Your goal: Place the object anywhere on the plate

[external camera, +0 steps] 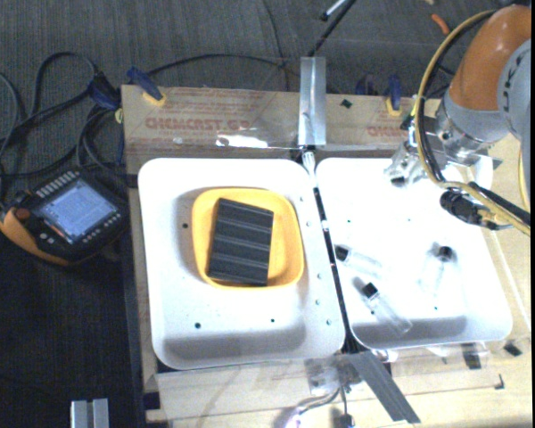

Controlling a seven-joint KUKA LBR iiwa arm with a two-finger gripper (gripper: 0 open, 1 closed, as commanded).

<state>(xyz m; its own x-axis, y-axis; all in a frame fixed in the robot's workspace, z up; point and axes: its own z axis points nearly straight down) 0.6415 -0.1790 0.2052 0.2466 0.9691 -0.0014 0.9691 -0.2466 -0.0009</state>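
One fixed camera above the bench (pixel 250 119), looking down at a slant, fairly close; left bin (pixel 160 266) and right bin (pixel 481 301) both framed, arm (pixel 486 69) entering far right.

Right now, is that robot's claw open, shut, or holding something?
Gripper: cannot be told from this view. The dark ridged block already lies on the yellow plate.

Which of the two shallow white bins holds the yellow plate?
The left shallow white bin: the yellow square plate lies in it, bearing a dark ribbed rectangular block. The right white bin has none.
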